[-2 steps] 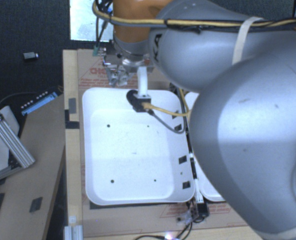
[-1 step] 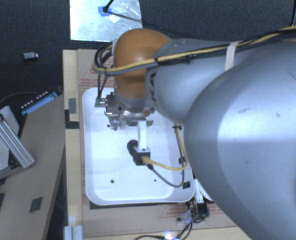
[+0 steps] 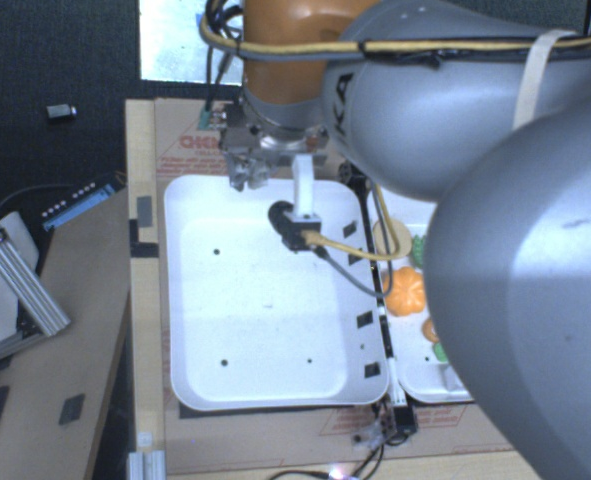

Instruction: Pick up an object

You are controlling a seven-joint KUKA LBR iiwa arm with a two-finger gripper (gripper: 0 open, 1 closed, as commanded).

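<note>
Two shallow white bins sit side by side on the tan surface. The left bin fills the middle of the frame, its floor marked by a few small dark dots. The right bin is mostly covered by the grey arm, which sweeps in from the right of the frame.

The hand hangs below the orange band, over the upper rim of the left bin and a little left of centre. From this angle I cannot tell whether it is apart or together, and nothing can be seen gripped in it.

An orange pumpkin-shaped object lies in the right bin, just beside the wall the two bins share and well apart from the hand. Above it a green piece pokes out from under the arm. Below it sit a smaller orange bit and a green bit, both partly hidden.

An aluminium frame leans at the left edge.
</note>
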